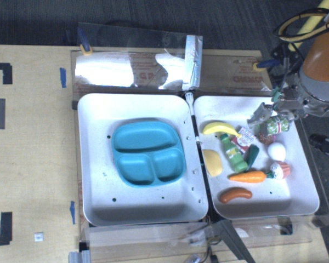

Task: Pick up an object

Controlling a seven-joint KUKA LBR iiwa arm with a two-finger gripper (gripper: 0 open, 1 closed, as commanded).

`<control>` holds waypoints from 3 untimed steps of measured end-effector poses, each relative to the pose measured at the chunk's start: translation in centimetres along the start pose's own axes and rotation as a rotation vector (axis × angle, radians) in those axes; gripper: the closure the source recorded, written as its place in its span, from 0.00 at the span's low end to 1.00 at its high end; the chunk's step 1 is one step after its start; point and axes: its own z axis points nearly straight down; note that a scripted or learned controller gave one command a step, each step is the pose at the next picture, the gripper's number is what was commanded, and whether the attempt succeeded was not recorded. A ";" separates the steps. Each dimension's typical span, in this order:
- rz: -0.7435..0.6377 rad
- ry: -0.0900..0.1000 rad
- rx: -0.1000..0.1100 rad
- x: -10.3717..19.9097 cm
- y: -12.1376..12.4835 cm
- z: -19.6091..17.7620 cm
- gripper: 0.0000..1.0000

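We judge the pick to be under way but not finished: the grey two-finger gripper (pixel 275 109) stands over the far right corner of the right shallow white bin (pixel 304 199), right at a small green-and-white packet (pixel 278 126) lying by the bin's right wall, and we cannot tell whether its fingers are spread or closed, nor whether the packet sits between them. Nothing appears raised clear of the bin, so closing on an object and lifting it remain, in our reading. The packet, the likeliest target, looks crumpled and shiny, and is partly covered by the gripper body. Around it lie a yellow plastic banana (pixel 220 129) near the far edge, a green plastic bottle (pixel 233 154) at the middle, a white egg (pixel 277 152) just beside the packet on its near side, an orange toy carrot (pixel 248 176) and a brown toy sausage (pixel 235 195) toward the near edge, and a pale yellow lemon-like piece (pixel 212 162) against the left wall. The left shallow white bin (pixel 93 119) bears a blue three-compartment plastic tray (pixel 148 151) at its centre
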 end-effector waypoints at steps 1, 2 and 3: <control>-0.228 -0.006 -0.018 2.9 -0.4 13.3 0.00; -0.227 -0.008 -0.024 2.9 -0.3 12.2 1.00; -0.084 -0.001 -0.007 6.8 0.5 2.4 1.00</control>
